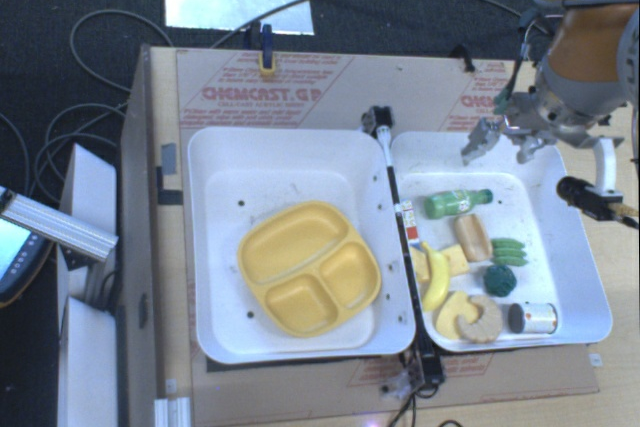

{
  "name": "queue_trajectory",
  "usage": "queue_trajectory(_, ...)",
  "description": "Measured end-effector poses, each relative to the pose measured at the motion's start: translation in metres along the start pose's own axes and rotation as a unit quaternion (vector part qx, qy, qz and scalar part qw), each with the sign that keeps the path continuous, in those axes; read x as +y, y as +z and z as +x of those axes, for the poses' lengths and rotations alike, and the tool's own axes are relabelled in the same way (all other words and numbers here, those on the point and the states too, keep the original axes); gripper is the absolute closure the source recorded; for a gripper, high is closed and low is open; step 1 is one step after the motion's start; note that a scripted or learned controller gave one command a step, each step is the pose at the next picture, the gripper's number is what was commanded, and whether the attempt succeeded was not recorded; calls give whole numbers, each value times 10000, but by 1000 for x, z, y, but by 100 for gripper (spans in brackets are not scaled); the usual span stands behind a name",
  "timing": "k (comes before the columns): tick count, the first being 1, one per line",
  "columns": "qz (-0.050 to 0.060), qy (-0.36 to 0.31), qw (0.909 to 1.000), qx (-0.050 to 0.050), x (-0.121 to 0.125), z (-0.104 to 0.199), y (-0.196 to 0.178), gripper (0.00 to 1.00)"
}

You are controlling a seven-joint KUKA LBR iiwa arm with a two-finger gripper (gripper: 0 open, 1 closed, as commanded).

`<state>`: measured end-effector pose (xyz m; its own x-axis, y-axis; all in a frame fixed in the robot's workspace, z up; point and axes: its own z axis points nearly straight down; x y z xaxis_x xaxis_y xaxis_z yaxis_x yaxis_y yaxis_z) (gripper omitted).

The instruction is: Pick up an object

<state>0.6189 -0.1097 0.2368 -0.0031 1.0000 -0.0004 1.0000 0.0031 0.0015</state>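
My gripper (503,143) hangs open above the far edge of the right bin (580,245), with nothing between its fingers. Below it in that bin lie a green bottle (457,203), a bread roll (472,236), a green pea pod (508,249), a dark green broccoli piece (501,280), a banana (437,277), a yellow cheese piece (452,260), a tan bitten cookie (481,320) and a small silver can (534,318). The green bottle is the closest of them to the gripper.
The left bin (220,215) holds a yellow divided plate (308,267). A ridge with a black rod (397,215) separates the two bins. Cardboard (300,85) lies beyond the bins. Cables run over the dark floor at the back.
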Motion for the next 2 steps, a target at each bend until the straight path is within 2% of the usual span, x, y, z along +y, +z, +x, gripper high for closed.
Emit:
queue_trajectory(1, 35, 11, 10000, 7, -49, 5, 135, 0)
queue_trajectory(2, 102, 24, 9999, 20, 43, -1, 153, 0)
